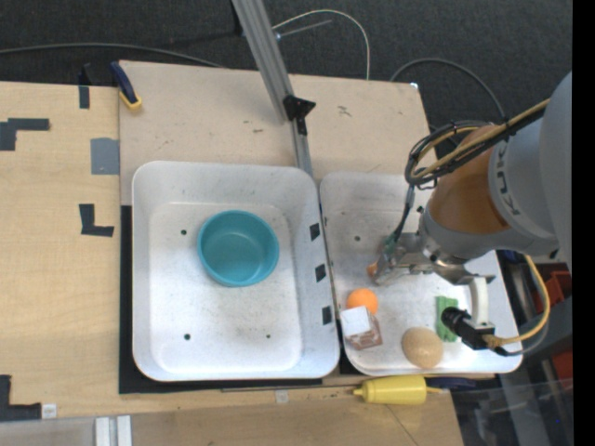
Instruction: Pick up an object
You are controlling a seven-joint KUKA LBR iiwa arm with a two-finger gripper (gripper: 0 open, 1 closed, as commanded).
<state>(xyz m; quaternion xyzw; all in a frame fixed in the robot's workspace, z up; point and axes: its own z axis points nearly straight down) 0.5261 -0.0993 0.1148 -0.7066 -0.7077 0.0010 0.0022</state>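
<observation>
Arm low over right bin, gripper just above orange ball. Can't tell grip state from here. Ball on bin floor, touching small white-brown block. Beige egg near. Nothing lifted; pick not yet done.

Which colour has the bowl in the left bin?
Teal bowl, seen in the camera view.

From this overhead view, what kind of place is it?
Likely a robot grasping test bench in a lab: two white bins, a KUKA arm over assorted small objects, and loose cables on dark flooring.
</observation>
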